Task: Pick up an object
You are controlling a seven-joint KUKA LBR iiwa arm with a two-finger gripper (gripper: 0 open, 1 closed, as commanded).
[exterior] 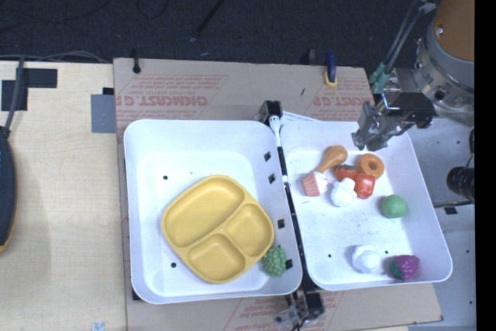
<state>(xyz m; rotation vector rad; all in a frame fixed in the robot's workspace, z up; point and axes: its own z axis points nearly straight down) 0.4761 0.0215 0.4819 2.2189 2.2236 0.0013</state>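
Right bin: we find open floor through its middle, between the crowded toy cluster up top and the white piece and purple grapes below. Green ball possibly narrows the right side.

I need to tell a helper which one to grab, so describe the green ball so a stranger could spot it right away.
Look in the right bin, the one without the yellow tray. Toward its right wall, just below the orange ring, sits the green ball. It is the one plain, smooth green piece there, lying apart from the cluster of toys to its left.
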